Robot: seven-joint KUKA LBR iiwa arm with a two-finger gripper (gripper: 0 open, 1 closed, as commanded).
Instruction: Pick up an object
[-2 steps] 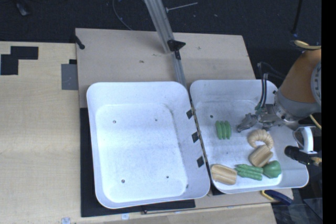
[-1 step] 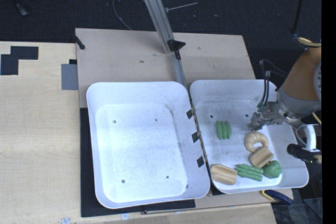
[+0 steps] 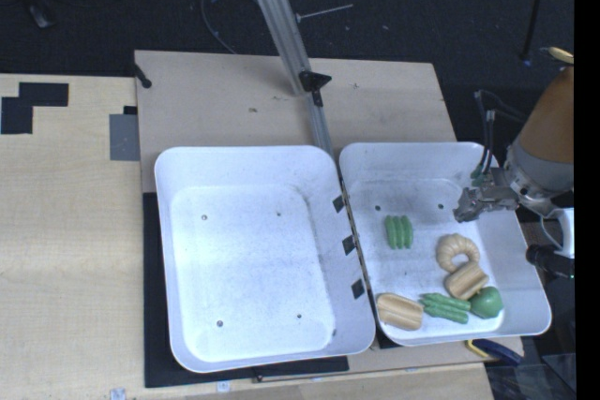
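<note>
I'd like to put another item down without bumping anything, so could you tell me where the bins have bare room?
The left bin has bare floor from wall to wall. In the right bin, the far strip between the divider and the gripper is free, above the green pods. The near right corner is crowded: pastry ring, bread roll, green ball, green beans, bun.

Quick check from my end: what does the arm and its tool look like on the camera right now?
At the view's right edge, the arm shows an orange band over a grey wrist section. Below it hangs a small metallic grey tool, with thin dark cables and a green-tinted part just above it.
</note>
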